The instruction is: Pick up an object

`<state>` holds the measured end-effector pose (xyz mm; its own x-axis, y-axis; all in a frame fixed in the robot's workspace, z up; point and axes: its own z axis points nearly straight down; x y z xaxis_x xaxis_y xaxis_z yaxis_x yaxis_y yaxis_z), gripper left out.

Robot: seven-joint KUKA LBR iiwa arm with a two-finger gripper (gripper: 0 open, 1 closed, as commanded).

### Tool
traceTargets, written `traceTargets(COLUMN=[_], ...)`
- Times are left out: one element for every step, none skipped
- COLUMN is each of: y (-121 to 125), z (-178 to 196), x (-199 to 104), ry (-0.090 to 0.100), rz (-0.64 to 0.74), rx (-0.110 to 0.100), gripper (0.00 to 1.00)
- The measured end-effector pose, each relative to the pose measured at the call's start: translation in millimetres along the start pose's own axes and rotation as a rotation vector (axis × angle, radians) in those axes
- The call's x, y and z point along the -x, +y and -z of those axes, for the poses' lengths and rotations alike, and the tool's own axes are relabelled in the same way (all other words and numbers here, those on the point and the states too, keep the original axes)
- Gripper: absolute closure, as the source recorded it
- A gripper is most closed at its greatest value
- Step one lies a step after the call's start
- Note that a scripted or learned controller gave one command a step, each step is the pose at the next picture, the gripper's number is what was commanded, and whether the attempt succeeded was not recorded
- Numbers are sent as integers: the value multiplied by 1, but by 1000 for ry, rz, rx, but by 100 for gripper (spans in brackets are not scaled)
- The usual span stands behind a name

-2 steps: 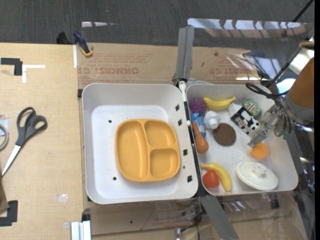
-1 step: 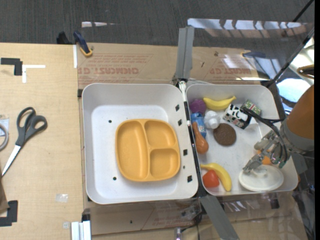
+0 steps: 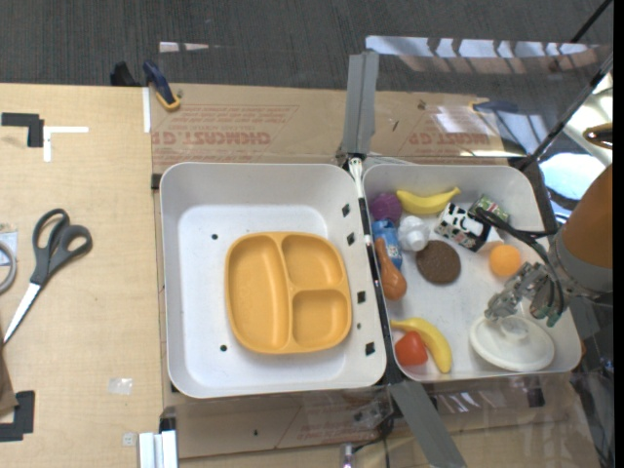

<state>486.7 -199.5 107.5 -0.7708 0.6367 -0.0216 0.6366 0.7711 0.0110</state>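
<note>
The right bin [image 3: 546, 213] holds several small objects. Among them are a yellow banana [image 3: 427, 200], a purple ball [image 3: 385, 205], a black-and-white toy [image 3: 460, 226], a brown disc [image 3: 439, 261] and an orange ball [image 3: 504, 259]. A second banana [image 3: 436, 341] lies at the front beside a red tomato [image 3: 410, 351]. A white saucer [image 3: 510, 347] sits in the front right corner. My gripper [image 3: 514, 303] hangs low over the saucer's far edge, just right of the orange ball. Nothing shows in its grasp.
The left bin [image 3: 185, 261] carries a yellow divided plate [image 3: 290, 291]. An orange carrot-like piece [image 3: 392, 279] and a blue-and-white bottle [image 3: 390, 234] lie along the right bin's left wall. Scissors [image 3: 44, 256] lie on the bench at far left.
</note>
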Motion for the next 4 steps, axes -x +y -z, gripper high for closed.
traceTargets(y=[6,3,0,41], z=[4,6,-15,-15], x=[42,33,33,45], ry=[18,15,21,19], rz=[455,1018,550,1457], rx=[-4,3,-4,8], gripper=[100,100,100,100])
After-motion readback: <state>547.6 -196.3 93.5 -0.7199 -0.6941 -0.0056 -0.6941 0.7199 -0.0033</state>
